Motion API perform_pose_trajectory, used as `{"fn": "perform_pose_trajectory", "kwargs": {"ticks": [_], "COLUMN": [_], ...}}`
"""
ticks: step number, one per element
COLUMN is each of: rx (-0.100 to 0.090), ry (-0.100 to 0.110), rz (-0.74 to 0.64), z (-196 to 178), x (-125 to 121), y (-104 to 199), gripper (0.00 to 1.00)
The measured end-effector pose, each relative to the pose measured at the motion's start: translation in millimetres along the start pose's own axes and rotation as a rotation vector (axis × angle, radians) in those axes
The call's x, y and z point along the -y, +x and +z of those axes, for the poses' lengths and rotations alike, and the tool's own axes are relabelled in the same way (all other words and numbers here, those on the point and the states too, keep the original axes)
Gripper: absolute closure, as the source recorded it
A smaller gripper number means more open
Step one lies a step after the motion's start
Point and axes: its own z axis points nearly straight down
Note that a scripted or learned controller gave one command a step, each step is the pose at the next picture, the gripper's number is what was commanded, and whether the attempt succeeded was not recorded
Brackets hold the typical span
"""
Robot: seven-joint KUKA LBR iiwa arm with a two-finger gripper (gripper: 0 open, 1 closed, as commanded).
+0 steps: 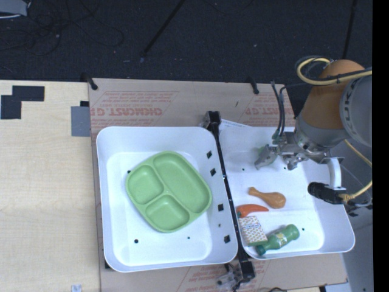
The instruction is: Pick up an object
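Gripper (265,157) low in my right bin's (340,239) upper part, whether spread or closed I cannot tell, drumstick (268,196), carrot (250,209), cracker packet (252,229), green bottle (279,238) below it — green tray (168,190) in left bin (115,236).

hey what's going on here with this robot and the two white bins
A grey and orange robot arm reaches in from the right, its claw low over the upper part of the right bin. Nothing shows between its tips. Lower in that bin lie a toy chicken drumstick, a carrot, a patterned packet and a green bottle, all untouched. The left bin holds a green divided plate.
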Motion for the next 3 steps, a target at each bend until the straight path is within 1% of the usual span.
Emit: {"fn": "perform_pose_trajectory", "kwargs": {"ticks": [1,2,3], "rx": [0.000,0.000,0.001], "ry": [0.000,0.001,-0.003], "rz": [0.002,0.004,0.006], "z": [52,41,-1], "x": [0,0,2], "y": [1,0,-5], "gripper": [0.00,1.00,1.00]}}
